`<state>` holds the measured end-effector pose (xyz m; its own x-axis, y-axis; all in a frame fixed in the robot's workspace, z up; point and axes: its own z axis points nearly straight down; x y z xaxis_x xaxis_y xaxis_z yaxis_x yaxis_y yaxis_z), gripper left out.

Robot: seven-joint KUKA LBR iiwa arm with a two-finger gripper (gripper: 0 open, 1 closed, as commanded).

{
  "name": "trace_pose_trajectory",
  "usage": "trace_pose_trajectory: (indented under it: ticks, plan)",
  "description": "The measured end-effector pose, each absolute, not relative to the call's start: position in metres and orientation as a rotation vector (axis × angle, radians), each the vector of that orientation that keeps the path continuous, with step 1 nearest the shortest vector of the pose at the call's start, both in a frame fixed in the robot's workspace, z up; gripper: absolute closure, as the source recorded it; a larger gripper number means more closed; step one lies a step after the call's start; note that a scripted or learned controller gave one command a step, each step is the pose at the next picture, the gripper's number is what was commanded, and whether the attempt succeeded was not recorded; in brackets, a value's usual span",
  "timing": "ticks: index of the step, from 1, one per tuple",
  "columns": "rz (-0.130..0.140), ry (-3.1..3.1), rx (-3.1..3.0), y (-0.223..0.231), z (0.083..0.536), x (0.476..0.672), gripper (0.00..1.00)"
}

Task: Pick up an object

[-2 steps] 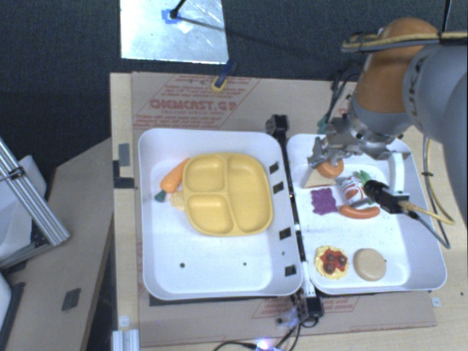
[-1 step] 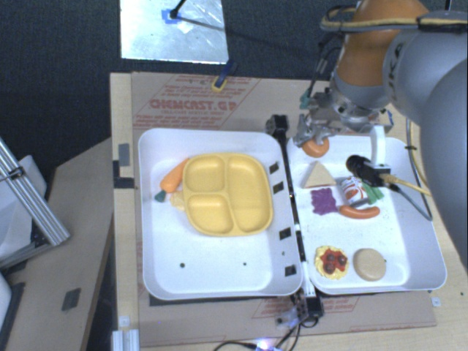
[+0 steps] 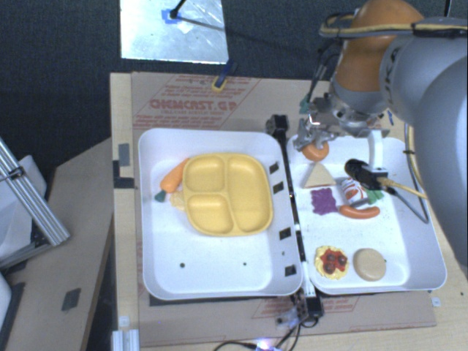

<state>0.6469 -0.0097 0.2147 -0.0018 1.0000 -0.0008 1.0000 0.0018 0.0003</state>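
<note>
At the near end of the right bin (image 3: 413, 243), a small round pizza (image 3: 331, 262) and a pale bun (image 3: 370, 264) are seen side by side, close but apart. Further back, a red sausage (image 3: 359, 211) is laid crosswise, with a purple piece (image 3: 322, 201) just to its left and a red-and-white can (image 3: 352, 190) just behind it. Beyond the purple piece a tan wedge (image 3: 319, 175) is found, its point turned toward the far wall.

In the left bin (image 3: 219, 269), a yellow divided plate (image 3: 223, 194) is set near the middle, and a carrot (image 3: 174, 175) is tucked against its left rim.

At the far end of the right bin, close to the divider between the bins, an orange piece (image 3: 316, 151) is seen just behind the wedge. The gripper (image 3: 314, 134) is placed directly over it, right at its top edge; whether contact is made cannot be told. Whether the gripper is clenched or released cannot be told either. The wedge is the nearest neighbour on the near side, and the bin's far wall lies close behind.
</note>
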Motion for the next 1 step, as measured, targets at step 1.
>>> trace_pose_trajectory:
  ticks: [1]
  plan:
    - [0.004, 2.225, 2.214, -0.0091, 0.2358, 0.6425, 1.00]
